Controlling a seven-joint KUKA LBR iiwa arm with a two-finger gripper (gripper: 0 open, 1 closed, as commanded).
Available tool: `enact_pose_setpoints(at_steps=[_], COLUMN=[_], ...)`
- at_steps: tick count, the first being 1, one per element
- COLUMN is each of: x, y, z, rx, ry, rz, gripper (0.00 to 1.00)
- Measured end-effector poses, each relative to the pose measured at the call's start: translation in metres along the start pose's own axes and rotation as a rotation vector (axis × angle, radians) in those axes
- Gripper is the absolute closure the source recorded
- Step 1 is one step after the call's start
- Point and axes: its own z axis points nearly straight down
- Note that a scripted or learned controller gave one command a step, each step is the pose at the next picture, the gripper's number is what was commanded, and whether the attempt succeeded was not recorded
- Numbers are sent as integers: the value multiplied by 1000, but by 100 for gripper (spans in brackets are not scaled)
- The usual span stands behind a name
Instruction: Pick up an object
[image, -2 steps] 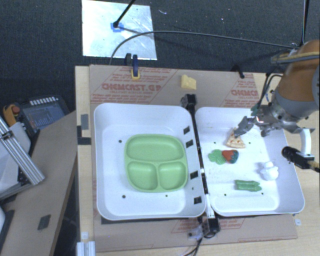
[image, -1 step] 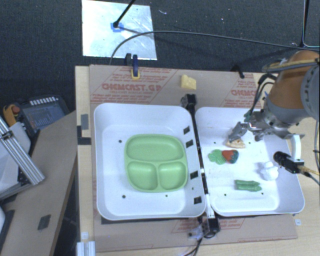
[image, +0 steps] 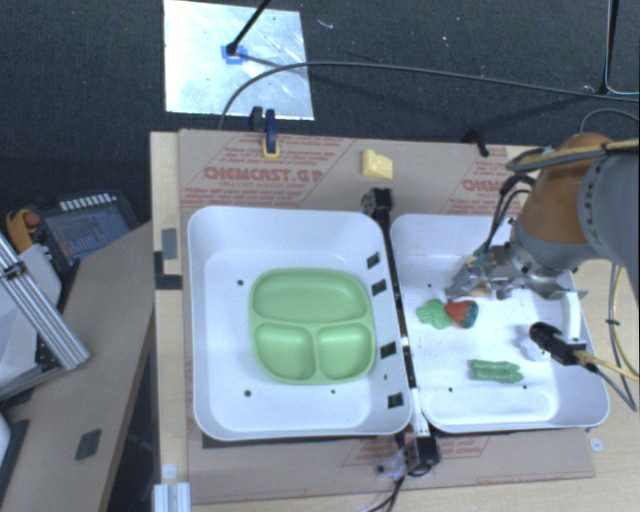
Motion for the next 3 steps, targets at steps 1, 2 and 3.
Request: enact_pose_setpoints(at_steps=[1, 2, 3], x=[0, -8, -8], y=[2, 9, 10], z=[-14, -74, -127], rx=[-6, -9, -9], ry=[-2, -2, -2], rz=[-1, -2, -3], gripper=[100, 100, 100])
